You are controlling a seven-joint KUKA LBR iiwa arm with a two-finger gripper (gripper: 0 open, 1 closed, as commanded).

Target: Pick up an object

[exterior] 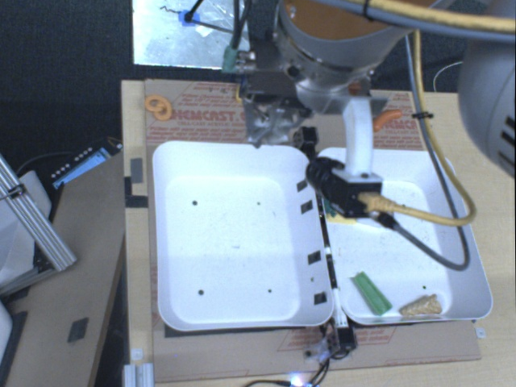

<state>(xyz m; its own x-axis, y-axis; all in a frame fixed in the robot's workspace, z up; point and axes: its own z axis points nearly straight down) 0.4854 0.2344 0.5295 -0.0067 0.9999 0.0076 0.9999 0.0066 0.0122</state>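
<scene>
- Two white bins: left bin (173,176), right bin (476,285).
- One green block (371,292), in right bin.
- One tan piece (421,305), just beside green block.
- One orange ring (159,106), on bench behind left bin.
- One orange bit (389,118), behind right bin.

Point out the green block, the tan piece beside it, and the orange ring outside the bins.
green block (371,292): camera view, middle of its top face
tan piece (421,305): camera view, its centre
orange ring (158,106): camera view, on the ring's band
</scene>
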